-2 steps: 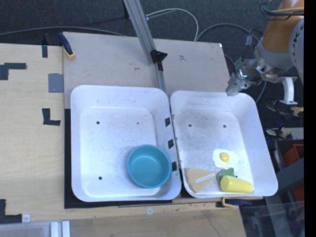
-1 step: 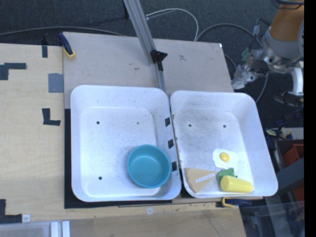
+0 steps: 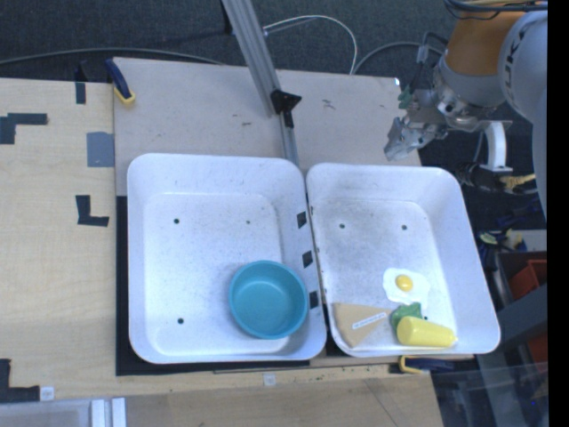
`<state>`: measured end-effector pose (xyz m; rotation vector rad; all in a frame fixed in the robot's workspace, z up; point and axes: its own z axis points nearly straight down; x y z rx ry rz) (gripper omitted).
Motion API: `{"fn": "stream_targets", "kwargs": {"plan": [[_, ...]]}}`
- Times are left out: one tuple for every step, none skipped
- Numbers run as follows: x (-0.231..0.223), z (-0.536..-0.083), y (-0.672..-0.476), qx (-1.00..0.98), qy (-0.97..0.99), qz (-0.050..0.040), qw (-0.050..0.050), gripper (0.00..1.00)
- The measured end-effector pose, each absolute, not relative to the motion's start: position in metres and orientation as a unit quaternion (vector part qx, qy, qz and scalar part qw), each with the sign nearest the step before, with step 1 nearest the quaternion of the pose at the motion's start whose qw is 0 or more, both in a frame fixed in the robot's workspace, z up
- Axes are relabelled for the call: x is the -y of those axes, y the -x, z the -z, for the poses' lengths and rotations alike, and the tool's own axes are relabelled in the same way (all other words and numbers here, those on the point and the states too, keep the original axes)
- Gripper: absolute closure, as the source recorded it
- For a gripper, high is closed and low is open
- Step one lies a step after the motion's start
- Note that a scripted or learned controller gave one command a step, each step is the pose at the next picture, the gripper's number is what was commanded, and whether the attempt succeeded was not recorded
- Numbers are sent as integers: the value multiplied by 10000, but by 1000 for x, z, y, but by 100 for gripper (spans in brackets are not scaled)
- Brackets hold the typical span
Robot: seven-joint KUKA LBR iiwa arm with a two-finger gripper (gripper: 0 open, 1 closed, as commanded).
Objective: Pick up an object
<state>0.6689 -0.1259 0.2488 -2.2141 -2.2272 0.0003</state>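
Observation:
A blue bowl (image 3: 268, 299) sits in the left bin (image 3: 160, 185), near its front right corner. In the right bin (image 3: 444, 194) a toy fried egg (image 3: 404, 284), a tan cheese wedge (image 3: 359, 321) and a yellow corn cob with a green end (image 3: 422, 329) lie close together at the front. My gripper (image 3: 402, 142) hangs above the back rim of the right bin, just outside it, far from all these objects. Nothing shows between its fingertips.
A grey metal pole (image 3: 256, 47) slants across the bench behind the bins, ending in a black clamp (image 3: 284, 103). Cables loop at the back right. A yellow and blue clamp (image 3: 120, 83) sits at the back left of the board.

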Motion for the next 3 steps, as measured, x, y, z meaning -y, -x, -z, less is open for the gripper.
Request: {"fn": "stream_targets", "kwargs": {"plan": [[73, -233, -664, 7093, 7049, -4, 13, 100], [22, -222, -664, 7092, 7050, -7, 13, 100], [-25, -219, -666, 7092, 7050, -4, 10, 100]]}}
